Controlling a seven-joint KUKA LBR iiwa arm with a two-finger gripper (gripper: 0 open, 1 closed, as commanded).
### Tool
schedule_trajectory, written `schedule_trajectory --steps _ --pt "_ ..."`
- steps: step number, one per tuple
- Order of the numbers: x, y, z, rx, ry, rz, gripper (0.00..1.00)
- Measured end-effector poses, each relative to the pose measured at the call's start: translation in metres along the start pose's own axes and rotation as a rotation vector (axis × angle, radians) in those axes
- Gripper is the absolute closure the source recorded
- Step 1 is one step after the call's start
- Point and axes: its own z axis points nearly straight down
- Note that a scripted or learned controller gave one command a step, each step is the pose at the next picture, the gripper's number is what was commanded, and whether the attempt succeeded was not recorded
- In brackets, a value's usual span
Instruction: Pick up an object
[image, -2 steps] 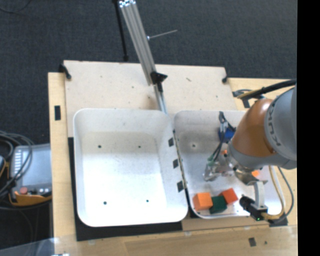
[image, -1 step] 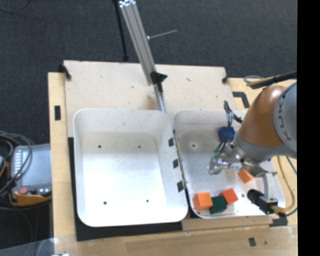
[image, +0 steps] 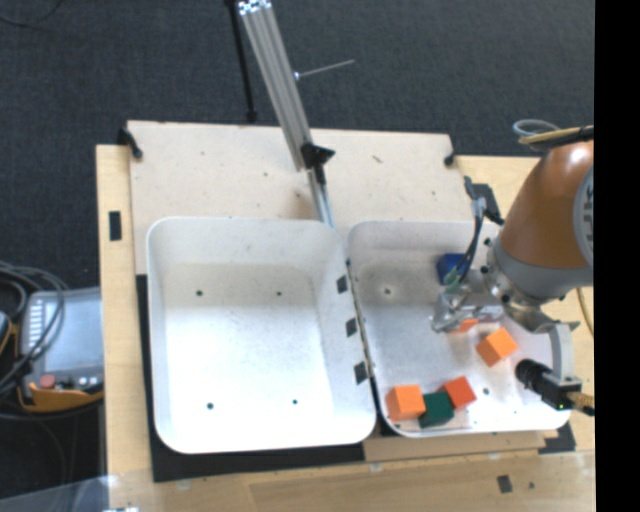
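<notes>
My gripper (image: 456, 316) hangs low over the middle of the right bin (image: 400, 260). A small orange piece (image: 468, 325) shows right at its tip, and whether it is held is not visible. A blue object (image: 451, 268) lies just behind the gripper. An orange block (image: 497, 346) sits just to its front right. Along the bin's front wall lie an orange block (image: 405, 401), a dark green block (image: 436, 408) and a red-orange block (image: 460, 391), close together.
The left bin (image: 250, 330) stands beside the right one, sharing a middle wall. A slanted metal post (image: 285, 95) rises from the board behind the bins. The arm's grey and orange body (image: 550, 220) overhangs the right bin's far right side.
</notes>
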Motion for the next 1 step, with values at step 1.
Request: schedule_trajectory --steps 1 --pt "0.05 0.0184 -0.0111 0.005 0.003 -0.004 1.0"
